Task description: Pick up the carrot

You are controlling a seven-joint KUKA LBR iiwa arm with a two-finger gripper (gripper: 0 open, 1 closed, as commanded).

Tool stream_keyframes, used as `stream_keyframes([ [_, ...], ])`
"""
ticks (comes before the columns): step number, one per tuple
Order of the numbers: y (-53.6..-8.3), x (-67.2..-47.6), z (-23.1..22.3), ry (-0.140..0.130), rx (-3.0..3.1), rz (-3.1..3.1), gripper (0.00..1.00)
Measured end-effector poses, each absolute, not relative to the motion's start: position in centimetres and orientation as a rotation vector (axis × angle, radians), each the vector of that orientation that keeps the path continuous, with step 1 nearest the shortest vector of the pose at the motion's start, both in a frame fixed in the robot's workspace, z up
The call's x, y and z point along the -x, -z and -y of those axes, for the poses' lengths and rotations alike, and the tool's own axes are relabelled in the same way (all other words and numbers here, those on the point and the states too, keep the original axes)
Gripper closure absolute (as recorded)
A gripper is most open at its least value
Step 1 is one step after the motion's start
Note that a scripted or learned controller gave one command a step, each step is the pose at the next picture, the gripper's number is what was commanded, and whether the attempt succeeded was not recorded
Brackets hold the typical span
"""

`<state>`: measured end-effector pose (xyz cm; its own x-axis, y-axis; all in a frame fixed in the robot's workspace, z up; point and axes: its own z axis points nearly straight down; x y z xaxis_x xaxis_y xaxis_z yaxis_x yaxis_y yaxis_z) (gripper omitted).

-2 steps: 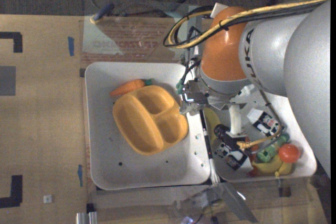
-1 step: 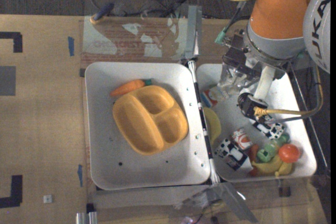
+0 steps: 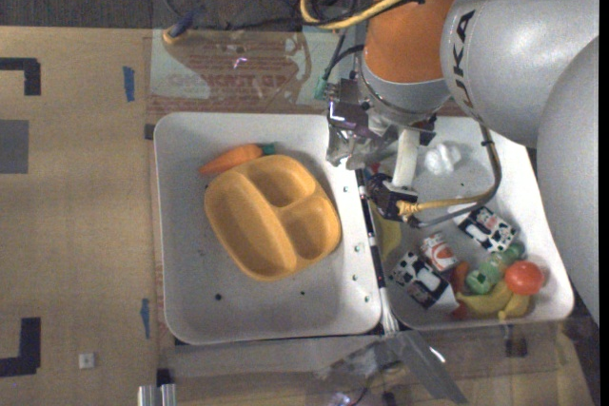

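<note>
The carrot (image 3: 231, 158) is orange with a green top. It lies in the left bin (image 3: 176, 233) at the far side, against the far-left rim of a yellow divided plate (image 3: 271, 216). My gripper (image 3: 374, 168) hangs below the orange wrist band, over the ridge between the two bins near their far end. It is well to the right of the carrot and apart from it. The wrist and gripper body hide much of what is under them.
The right bin (image 3: 550, 233) holds several toys: two cow-patterned boxes (image 3: 489, 229) (image 3: 420, 279), a red tomato (image 3: 523, 277), a banana (image 3: 487, 302), a green piece (image 3: 483, 280) and a white crumpled item (image 3: 445, 157). Cables loop behind the bins.
</note>
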<state>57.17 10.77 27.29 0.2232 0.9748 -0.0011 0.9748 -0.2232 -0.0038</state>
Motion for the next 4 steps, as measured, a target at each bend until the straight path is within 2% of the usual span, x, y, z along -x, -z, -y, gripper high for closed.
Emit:
stream_keyframes([
  [1, -11.3, -59.2, -13.6, 0.037, 2.482, 1.939, 1.00],
  [2, -27.3, -56.5, -11.7, 0.000, 2.526, 1.868, 1.00],
  [3, -30.1, -59.3, -22.6, 0.000, 2.666, 1.661, 1.00],
  [4, -43.6, -58.4, -20.8, 0.001, 2.704, 1.601, 1.00],
])
